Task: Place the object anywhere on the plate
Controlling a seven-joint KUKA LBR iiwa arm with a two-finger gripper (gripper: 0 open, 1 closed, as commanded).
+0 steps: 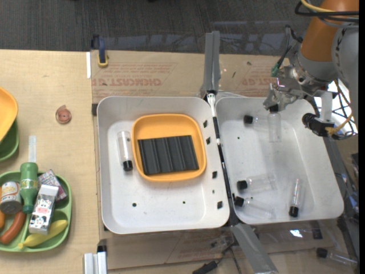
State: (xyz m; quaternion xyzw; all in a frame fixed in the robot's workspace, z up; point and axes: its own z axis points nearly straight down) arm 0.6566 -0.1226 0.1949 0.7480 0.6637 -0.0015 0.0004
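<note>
An orange plate (169,125) with a dark ridged insert lies in the left bin (114,210). A clear tube with a black cap (124,150) lies just left of the plate. Several more clear, black-capped tubes are scattered in the right bin (319,210): one at the back (249,119), one near the middle (254,182), one at the front right (295,198). My gripper (273,105) hangs over the back of the right bin. Another clear tube (274,128) shows straight below it; whether it is gripped or lying on the bin floor is unclear.
A raised divider (215,147) separates the two bins. On the wooden bench to the left sits a green tray of toy food (34,210), and an orange bowl (5,116) at the left edge. The arm's cables (328,124) hang over the right bin's back right corner.
</note>
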